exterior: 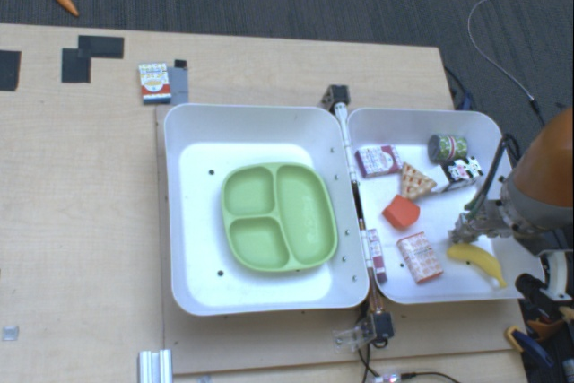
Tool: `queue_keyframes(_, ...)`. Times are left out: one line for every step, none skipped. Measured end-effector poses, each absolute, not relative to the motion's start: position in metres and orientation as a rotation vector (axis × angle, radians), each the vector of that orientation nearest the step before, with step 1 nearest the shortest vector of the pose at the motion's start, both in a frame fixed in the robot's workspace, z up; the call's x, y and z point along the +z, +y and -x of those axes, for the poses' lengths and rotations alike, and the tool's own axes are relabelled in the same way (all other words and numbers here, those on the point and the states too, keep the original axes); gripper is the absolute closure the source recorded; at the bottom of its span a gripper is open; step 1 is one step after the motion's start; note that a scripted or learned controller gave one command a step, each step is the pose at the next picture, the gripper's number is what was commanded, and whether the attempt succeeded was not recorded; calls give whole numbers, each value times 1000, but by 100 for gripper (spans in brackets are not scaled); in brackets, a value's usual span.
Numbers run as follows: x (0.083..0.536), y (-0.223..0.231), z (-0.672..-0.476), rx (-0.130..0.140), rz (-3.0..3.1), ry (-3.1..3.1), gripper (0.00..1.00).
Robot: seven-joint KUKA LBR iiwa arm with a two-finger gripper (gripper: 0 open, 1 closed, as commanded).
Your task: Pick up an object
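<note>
The right bin point(484, 126) holds several small items. A yellow banana point(478, 262) lies near its front right corner, with a pink box point(420, 256) to its left and a red block point(402, 213) further in. A pizza slice point(415, 181), a purple carton point(378, 161), a green can point(447, 147) and a black-and-white pack point(463, 169) lie toward the back. My gripper point(466, 230) is low in this bin, just above the banana's left end, with nothing visibly held.
A green divided plate point(279, 217) fills the middle of the left bin point(193, 193). A small carton point(372, 252) rests by the divider between the bins. A red-and-white box point(155, 82) stands on the bench behind the left bin. My arm point(547, 175) covers the right bin's right wall.
</note>
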State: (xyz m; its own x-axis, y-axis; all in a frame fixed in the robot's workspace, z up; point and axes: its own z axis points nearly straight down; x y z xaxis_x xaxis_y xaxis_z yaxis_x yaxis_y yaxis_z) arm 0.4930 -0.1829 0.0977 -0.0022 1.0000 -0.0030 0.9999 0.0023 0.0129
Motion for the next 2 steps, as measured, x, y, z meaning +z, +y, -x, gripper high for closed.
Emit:
queue_keyframes(98,-183,-493,11,-2211,2217,0)
queue_keyframes(108,-182,-495,15,-2207,2215,100)
